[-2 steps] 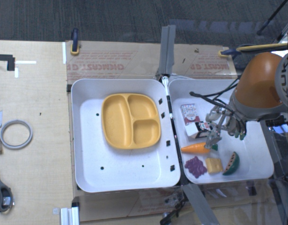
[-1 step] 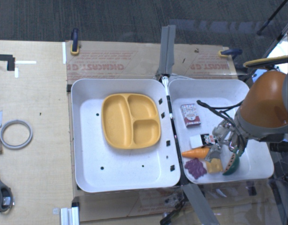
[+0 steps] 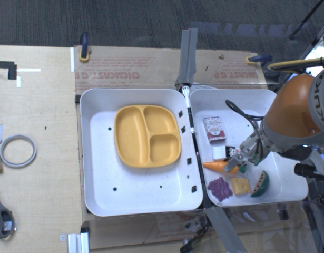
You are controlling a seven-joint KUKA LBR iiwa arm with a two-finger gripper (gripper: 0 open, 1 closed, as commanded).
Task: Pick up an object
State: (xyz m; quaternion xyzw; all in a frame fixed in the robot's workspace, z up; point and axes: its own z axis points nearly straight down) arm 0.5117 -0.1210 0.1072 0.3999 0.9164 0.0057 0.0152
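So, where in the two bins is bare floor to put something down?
Left white bin: floor bare around the yellow divided plate. Right white bin: bare strip behind the small red-and-white box. Crowded in front, at the gripper, orange carrot and purple grapes.

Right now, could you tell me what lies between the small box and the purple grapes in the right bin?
In the camera view, a small white block and the carrot lie between the small box and the purple grapes.

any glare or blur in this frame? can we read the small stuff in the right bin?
Camera view: light is even, with soft shadows inside the left bin; the yellow divided plate is sharp. The tool and the carrot beside it are slightly soft; print on the small box is unreadable. Mild blow-out at the upper right corner.
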